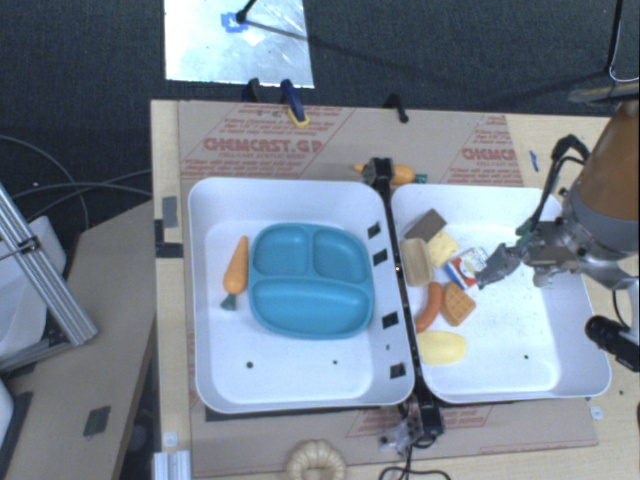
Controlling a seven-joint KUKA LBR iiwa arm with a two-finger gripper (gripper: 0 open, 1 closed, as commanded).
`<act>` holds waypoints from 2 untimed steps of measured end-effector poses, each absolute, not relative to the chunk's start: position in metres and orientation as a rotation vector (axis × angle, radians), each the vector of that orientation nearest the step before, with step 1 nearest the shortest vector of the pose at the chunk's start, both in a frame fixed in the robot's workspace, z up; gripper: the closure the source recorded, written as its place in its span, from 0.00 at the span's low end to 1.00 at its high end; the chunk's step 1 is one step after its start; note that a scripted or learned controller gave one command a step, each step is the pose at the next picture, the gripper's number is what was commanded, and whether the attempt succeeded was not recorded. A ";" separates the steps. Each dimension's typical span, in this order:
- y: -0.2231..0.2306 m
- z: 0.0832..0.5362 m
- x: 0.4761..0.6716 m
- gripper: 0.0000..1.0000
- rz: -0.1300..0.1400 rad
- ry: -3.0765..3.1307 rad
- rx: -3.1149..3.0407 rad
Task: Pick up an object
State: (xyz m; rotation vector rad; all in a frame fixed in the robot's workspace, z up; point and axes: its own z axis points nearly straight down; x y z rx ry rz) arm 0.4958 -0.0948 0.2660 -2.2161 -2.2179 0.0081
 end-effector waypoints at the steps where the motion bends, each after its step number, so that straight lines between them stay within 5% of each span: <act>1: -0.095 0.270 0.498 0.00 -0.002 -2.226 -2.219; 2: -0.099 0.228 0.500 0.00 0.002 -2.221 -2.219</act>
